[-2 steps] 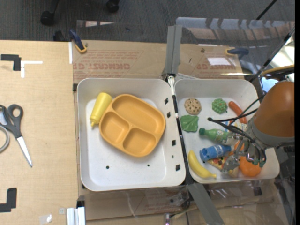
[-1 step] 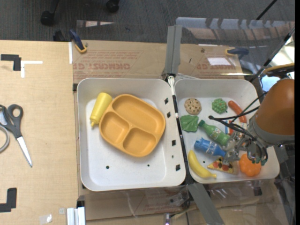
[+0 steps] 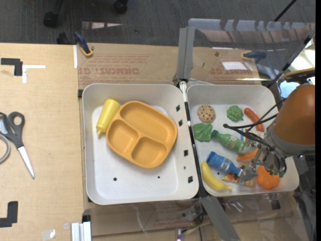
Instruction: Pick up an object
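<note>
Bench (image 3: 40,84): light wood surface, bearing two shallow white bins side by side.
Left bin (image 3: 100,185): holds a yellow-orange divided plate (image 3: 142,133) with three compartments, lying slightly turned. A yellow squeeze bottle (image 3: 106,115) lies against the plate's upper-left edge, touching it.
Right bin (image 3: 220,90): holds a crowd of small toy foods.
Cookie (image 3: 206,113): round, speckled, near the bin's upper-left part.
Broccoli piece (image 3: 234,113): green, just right of the cookie, apart from it.
Carrot (image 3: 252,117): orange-red, slanted, beside the broccoli piece.
Green leaf item (image 3: 202,132): below the cookie, near the bin's left wall.
Green bottle (image 3: 228,140): lies on its side, its neck pointing toward the green leaf item.
Blue packet (image 3: 221,162): lies below the green bottle, above the banana.
Banana (image 3: 213,177): yellow, curved, at the bin's lower-left part.
Orange fruit (image 3: 267,178): round, at the lower-right part of the bin, just beside the gripper.
Arm (image 3: 297,122): enters from the right, its orange band over the right bin's edge.
Gripper (image 3: 252,170): low in the right bin, among the blue packet, green bottle and orange fruit. Finger state: cannot tell; cables and clutter obscure it.
Scissors (image 3: 17,140): grey-handled, on the bench well left of the bins.
</note>
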Robot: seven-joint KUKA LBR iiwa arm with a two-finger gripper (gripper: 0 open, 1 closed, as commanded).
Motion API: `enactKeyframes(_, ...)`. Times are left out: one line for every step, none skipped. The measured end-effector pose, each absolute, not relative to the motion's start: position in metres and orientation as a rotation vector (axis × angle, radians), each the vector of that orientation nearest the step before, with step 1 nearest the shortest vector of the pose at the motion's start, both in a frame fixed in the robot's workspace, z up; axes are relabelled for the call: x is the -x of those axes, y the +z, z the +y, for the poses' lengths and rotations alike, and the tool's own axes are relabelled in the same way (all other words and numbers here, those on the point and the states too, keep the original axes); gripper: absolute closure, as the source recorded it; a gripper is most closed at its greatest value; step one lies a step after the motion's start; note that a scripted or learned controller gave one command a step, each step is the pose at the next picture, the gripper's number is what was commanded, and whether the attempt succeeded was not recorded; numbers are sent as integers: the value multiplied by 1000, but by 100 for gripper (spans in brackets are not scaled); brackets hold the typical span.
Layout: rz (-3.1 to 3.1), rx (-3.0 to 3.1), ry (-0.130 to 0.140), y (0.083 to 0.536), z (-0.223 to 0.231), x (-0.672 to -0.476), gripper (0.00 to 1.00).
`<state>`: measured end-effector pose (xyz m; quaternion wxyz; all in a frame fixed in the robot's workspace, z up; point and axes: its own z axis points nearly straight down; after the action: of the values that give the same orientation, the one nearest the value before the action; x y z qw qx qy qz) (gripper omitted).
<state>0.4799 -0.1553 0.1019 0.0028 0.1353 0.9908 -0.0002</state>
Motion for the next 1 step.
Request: enactKeyframes(3104,-423,-2,111,-156,-481,100)
